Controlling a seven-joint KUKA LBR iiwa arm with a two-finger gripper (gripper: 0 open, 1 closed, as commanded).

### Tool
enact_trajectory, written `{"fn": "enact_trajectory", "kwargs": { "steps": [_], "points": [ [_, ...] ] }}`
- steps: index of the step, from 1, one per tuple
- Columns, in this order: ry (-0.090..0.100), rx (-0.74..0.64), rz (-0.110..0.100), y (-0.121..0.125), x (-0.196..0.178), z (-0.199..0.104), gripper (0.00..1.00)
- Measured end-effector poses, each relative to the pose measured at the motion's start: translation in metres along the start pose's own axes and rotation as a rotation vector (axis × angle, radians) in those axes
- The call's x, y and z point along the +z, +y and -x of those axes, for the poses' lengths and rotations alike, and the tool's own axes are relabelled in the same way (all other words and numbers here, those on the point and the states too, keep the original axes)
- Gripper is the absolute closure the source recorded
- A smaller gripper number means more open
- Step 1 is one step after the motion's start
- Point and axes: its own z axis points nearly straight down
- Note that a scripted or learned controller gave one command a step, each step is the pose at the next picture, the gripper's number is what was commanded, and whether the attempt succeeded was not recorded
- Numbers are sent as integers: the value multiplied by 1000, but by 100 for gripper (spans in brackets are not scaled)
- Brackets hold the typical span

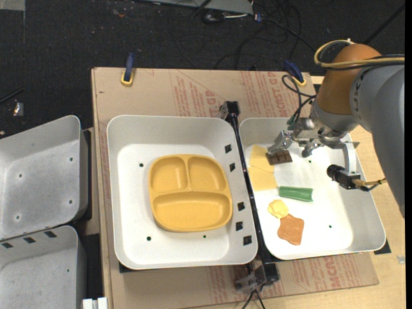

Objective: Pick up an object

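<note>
In the camera view, the gripper (280, 152) is seen low over the right bin (367, 234), its opening not discernible. The yellow slice (261, 170) lies just left of it, long axis running toward the bin's near rim.

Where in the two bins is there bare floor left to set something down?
Left bin: bare strips all around the yellow divided plate. Right bin: open floor right of the green piece and orange piece. Crowded along its left side, where the pale yellow slices lie under the claw.
</note>
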Motion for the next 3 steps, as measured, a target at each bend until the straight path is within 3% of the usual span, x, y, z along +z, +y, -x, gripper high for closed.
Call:
{"fn": "enact_trajectory", "kwargs": {
  "steps": [1,3],
  "points": [
    [-1,-1,6,2,-14,0,100],
    [-1,-3,3,7,-107,-4,100]
  ]
}}
